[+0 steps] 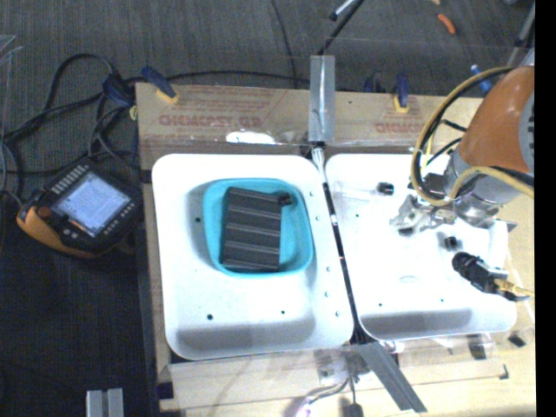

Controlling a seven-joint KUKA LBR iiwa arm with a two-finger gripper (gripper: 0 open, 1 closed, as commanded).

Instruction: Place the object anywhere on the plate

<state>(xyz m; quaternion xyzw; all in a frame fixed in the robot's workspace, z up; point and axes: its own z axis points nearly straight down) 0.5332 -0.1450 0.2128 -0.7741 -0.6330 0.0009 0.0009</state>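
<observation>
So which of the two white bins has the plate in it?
The left bin, far from the arm: it holds the blue plate with the dark ridged object lying on it. The right bin sits under the gripper.

This is a robotics lab. A grey-and-orange industrial arm (499,137) reaches over two shallow white plastic bins (174,233) on a wooden worktop (217,115). An orange-edged handheld control pendant (82,208) and loose black cables (61,85) lie on dark carpet (130,16).

A turquoise plate (300,241) carries a dark grey ribbed object (252,228) in the white left bin (174,259). At three o'clock, the white right bin (391,302); the arm (504,120) shows orange.
</observation>
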